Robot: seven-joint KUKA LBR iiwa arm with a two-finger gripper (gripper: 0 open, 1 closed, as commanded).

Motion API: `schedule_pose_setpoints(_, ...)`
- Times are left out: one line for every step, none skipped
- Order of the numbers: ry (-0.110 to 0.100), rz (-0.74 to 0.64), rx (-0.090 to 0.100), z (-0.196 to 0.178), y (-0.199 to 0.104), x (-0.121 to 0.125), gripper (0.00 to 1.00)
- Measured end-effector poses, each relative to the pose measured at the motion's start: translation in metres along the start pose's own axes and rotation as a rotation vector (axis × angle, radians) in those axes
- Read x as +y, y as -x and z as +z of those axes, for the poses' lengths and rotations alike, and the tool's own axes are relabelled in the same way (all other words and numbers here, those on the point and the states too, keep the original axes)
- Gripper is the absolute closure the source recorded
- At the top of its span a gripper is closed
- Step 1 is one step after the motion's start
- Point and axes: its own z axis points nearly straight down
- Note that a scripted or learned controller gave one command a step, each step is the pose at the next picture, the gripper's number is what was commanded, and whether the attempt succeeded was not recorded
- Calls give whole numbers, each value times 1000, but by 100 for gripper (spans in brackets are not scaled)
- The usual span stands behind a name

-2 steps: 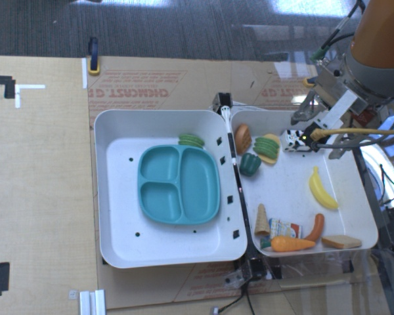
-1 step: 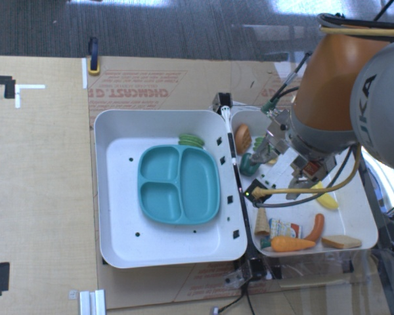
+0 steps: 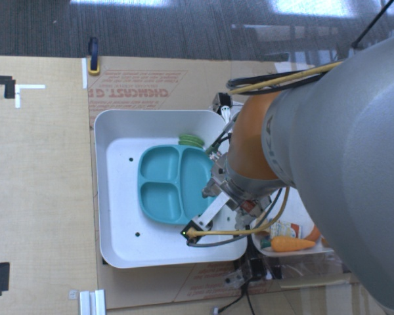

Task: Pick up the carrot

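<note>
The grey arm (image 3: 354, 163) takes up the 3 o'clock side of the view. Its orange band (image 3: 253, 143) sits just above the wrist, near the middle of the frame. Under it lies the pale wooden surface (image 3: 39, 176), which runs out to 9 o'clock. A brown cardboard sheet (image 3: 138, 87) with red lettering lies on it beneath the bins.

The left bin (image 3: 118, 176), white and shallow, sits a little to the 8 o'clock side of centre. A narrow part of the right bin (image 3: 279, 253) shows at 5 o'clock, below the arm.

A teal plate (image 3: 174, 182) with three compartments lies flat in the left bin, towards that bin's 3 o'clock wall. The gripper (image 3: 213, 188) hangs at the plate's 3 o'clock edge, well apart from the carrot. The wrist hides most of it, so the view does not tell whether it is open or closed, or whether it touches the plate.

The carrot (image 3: 291, 244) lies on its side in the right bin at 5 o'clock, its length running from 9 to 3 o'clock. A white packet (image 3: 285, 230) with a printed label lies just beside it at its 12 o'clock.

A small green thing (image 3: 191, 140) rests at the plate's 12 o'clock rim, in the left bin. A blue and yellow clamp (image 3: 92, 56) stands at 11 o'clock on the edge of the surface.
</note>
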Motion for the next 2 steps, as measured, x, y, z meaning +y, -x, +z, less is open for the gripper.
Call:
schedule_pose_setpoints(-11, 20, 9, 47, -4, -3, 0)
schedule_pose_setpoints(14, -291, 8, 65, -43, -44, 0)
